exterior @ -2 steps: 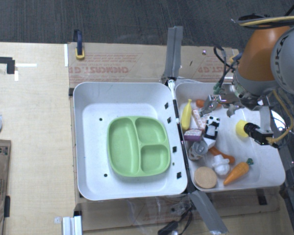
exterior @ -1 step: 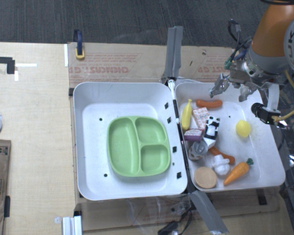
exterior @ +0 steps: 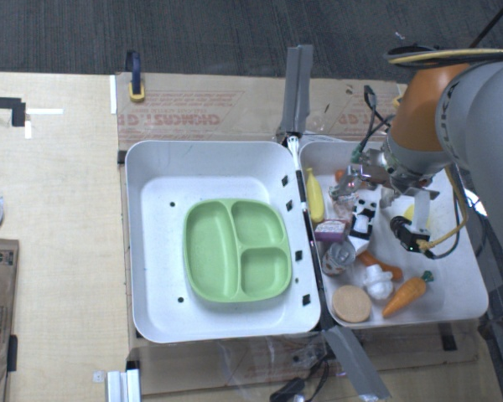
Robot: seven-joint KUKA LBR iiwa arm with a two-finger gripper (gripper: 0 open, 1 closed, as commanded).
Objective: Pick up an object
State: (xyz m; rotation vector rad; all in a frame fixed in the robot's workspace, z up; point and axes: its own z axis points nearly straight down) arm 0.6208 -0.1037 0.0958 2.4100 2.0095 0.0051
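Clutter is what worries me. I have the pincer [exterior: 365,198] low over the right bin [exterior: 461,296], near that bin's far end, and right under it sits a black-and-white block [exterior: 365,216] with a purple box [exterior: 331,229] just beside it toward the dividing wall. I cannot tell whether the pincer is wide or narrow; the wrist and its cables cover it, so I claim no hold on anything.

Candidates are packed close: a yellow banana [exterior: 315,196] along the bin's left wall, a grey round piece [exterior: 339,256], a tan disc [exterior: 351,304] at the near-left corner, an orange carrot [exterior: 405,296] near the front edge, a white lump [exterior: 377,285] between them. Closing here, I judge, could nip two things at once or shove the block against the box and slip off.

The left bin [exterior: 147,249] carries a green divided tray [exterior: 237,249], well apart from the arm. Whatever lies beneath the orange band is hidden from me.
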